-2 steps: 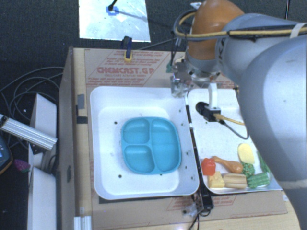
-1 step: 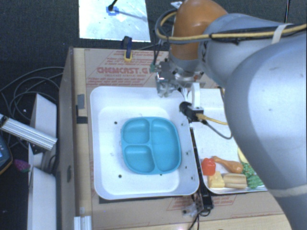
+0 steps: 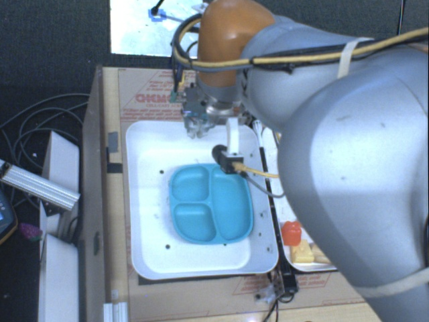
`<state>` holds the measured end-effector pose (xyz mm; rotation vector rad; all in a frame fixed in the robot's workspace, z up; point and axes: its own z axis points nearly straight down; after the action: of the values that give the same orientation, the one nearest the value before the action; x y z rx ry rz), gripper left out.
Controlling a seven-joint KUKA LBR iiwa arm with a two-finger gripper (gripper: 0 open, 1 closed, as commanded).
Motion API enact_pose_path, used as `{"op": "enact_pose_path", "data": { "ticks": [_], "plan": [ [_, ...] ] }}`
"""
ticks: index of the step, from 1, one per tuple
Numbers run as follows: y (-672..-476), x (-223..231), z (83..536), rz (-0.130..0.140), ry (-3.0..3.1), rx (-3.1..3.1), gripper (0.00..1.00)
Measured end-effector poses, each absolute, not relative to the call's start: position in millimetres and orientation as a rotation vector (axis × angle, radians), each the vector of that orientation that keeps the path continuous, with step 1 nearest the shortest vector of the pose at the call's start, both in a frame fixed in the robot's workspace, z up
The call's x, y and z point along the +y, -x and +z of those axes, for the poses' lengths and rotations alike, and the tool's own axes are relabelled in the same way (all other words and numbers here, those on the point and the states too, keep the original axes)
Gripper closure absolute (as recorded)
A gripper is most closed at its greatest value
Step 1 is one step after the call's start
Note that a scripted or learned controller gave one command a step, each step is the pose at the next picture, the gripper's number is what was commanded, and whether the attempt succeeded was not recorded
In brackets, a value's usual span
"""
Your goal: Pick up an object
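Loomed largest and nearest: bulky grey arm (image 3: 348,153), covering most of the right white bin (image 3: 305,263), where a small orange-red object (image 3: 291,233) and a pale yellow piece (image 3: 303,252) peeked out. Lay beyond, in the left shallow white bin (image 3: 144,200): a blue three-compartment plastic plate (image 3: 210,204), untouched. Hung farthest, over that bin's far rim: two-finger gripper (image 3: 196,129), nothing in it, finger spacing impossible to tell.

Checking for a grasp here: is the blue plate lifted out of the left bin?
No. The blue plate lies flat on the floor of the left bin, and the claw is above the bin's far edge, apart from it.
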<state>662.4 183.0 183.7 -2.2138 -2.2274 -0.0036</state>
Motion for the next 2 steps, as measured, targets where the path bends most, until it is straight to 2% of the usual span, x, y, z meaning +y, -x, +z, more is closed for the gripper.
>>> {"op": "enact_pose_path", "data": {
  "ticks": [1, 2],
  "plan": [
    [-662.8, 181.4, 184.0, -0.003, 2.217, -2.227, 0.00],
    [-621.5, 217.1, 177.2, -0.002, 2.214, -2.227, 0.00]
  ]
}}
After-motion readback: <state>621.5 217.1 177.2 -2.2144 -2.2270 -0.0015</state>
